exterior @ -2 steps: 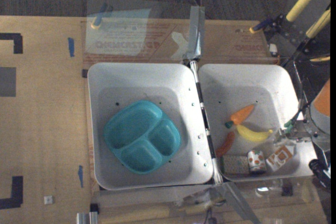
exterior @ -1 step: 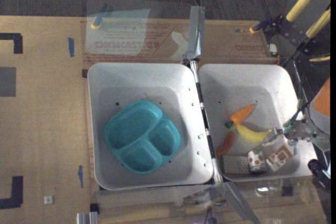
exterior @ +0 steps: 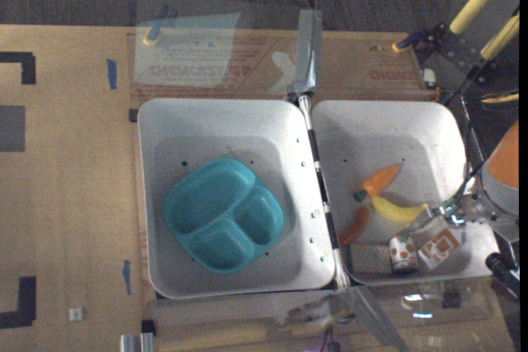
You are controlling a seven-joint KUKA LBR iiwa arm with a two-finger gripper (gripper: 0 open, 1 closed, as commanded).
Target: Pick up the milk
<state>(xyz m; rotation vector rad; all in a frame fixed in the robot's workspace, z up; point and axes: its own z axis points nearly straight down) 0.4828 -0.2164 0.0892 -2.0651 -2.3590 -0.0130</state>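
The milk (exterior: 439, 248) is a small white carton with brown patches, lying tilted in the near right corner of the right bin (exterior: 429, 124). My gripper (exterior: 450, 212) hangs just above and behind the carton, close to the bin's right wall. The arm's orange band (exterior: 505, 167) shows at the right edge. Whether the gripper touches the carton is hidden by its own body. Nothing is visibly lifted.
A banana (exterior: 398, 209), a carrot (exterior: 379, 180), a red-orange sausage-like piece (exterior: 355, 226), a small spotted white cup (exterior: 402, 253) and a grey block (exterior: 371, 258) crowd the right bin beside the milk. A teal divided plate (exterior: 223, 214) lies in the left bin (exterior: 165, 136).
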